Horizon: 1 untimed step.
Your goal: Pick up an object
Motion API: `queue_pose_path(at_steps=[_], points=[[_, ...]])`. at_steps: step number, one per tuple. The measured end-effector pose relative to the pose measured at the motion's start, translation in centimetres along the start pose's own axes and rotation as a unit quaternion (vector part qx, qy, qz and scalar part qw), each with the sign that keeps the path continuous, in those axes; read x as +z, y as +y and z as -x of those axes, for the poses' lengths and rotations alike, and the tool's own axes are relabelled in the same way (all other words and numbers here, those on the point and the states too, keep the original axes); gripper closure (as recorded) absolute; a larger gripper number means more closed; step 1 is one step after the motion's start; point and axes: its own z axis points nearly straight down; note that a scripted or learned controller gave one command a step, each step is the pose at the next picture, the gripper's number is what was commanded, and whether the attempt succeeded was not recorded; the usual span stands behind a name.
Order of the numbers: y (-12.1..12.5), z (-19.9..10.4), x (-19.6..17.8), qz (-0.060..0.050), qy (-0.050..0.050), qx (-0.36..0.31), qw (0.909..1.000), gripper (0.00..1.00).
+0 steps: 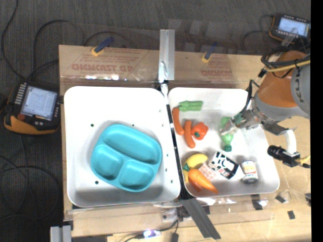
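Wooden desk (pixel 116 67) on dark carpet, two white bins: claw (pixel 233 126) low in the right bin (pixel 262 183), touching a small green toy (pixel 227 137), jaw state unreadable; best to centre squarely over the toy before squeezing, avoiding the orange pepper (pixel 200 130).

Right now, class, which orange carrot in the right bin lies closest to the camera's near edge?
The big carrot at the bin's front, beside the yellow lemon. The other two carrots lie farther back, near the divider between the bins.
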Motion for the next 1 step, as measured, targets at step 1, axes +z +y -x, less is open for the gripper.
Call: queue_pose_path(at_steps=[1], points=[[3.0,-5.33,-7.73,-0.018,0.013,-0.083,0.9963,1.0]])
